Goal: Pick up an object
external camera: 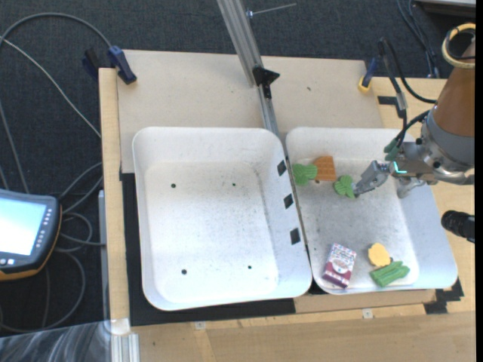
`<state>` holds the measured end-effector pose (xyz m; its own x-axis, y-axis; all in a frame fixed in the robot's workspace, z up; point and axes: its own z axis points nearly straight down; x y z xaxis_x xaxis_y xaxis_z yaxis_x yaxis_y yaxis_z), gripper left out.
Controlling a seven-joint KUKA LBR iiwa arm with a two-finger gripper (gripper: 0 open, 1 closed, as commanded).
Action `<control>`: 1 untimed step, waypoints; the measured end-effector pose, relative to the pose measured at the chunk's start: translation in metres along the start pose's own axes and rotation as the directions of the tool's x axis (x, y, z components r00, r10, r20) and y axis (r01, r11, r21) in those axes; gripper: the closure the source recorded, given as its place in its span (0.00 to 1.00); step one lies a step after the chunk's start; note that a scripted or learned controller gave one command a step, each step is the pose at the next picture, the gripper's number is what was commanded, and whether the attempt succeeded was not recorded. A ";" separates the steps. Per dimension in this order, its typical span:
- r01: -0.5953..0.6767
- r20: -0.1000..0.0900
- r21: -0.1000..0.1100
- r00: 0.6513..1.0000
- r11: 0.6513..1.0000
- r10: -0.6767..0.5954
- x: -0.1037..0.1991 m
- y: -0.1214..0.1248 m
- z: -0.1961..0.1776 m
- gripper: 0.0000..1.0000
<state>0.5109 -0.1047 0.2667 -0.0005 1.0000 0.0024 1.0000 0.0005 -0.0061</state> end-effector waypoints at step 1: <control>0.000 0.001 -0.005 1.000 1.000 0.000 0.000 0.001 -0.002 0.00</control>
<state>0.5116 -0.1047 0.2685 -0.0004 1.0000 0.0015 1.0000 0.0004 -0.0008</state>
